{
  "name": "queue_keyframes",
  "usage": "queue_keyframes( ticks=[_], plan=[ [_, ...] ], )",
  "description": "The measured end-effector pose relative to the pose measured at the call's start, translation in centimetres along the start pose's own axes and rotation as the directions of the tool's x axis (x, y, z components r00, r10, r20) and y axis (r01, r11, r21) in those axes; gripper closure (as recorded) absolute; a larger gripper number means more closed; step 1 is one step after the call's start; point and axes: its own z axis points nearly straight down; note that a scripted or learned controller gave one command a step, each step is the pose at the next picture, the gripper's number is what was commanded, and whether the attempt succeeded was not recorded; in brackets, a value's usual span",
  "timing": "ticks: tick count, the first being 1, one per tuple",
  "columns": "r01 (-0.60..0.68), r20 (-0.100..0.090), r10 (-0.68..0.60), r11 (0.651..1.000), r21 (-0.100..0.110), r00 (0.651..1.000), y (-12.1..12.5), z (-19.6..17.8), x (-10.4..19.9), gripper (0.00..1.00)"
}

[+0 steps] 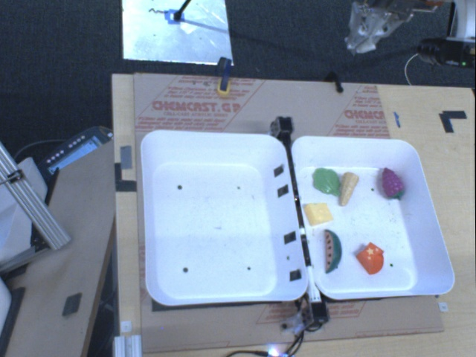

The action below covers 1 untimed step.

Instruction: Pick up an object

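Taking the shallow white right-hand bin (428, 222) as the marker, everything of interest sits inside it. Closest to its near rim lies a small red strawberry-like toy (370, 258), and just left of that, by the divider edge, a green-and-red watermelon slice toy (331, 251) lying lengthwise. A little further in, a flat yellow wedge like a piece of cheese (318, 213) rests near the bin's left wall. Beyond that, towards the far rim, three things stand in a loose row: a rounded green leafy toy (326, 181), a tan ice-cream cone shape (347, 187) just beside it and perhaps touching it, and a purple bunch-of-grapes toy (392, 183) well apart towards the right wall. Left of this bin sits its twin, the white left-hand bin (216, 222). Far past the right-hand bin's back rim, above the dark floor, the pale metal gripper (366, 34) hangs well clear of every toy; I cannot tell how it is set.
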Motion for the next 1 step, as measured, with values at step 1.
queue_keyframes(
  ticks=[1],
  plan=[
    [0.000,0.000,0.000,1.000,0.018,1.000,-1.90,22.59,3.17,1.00]
  ],
)
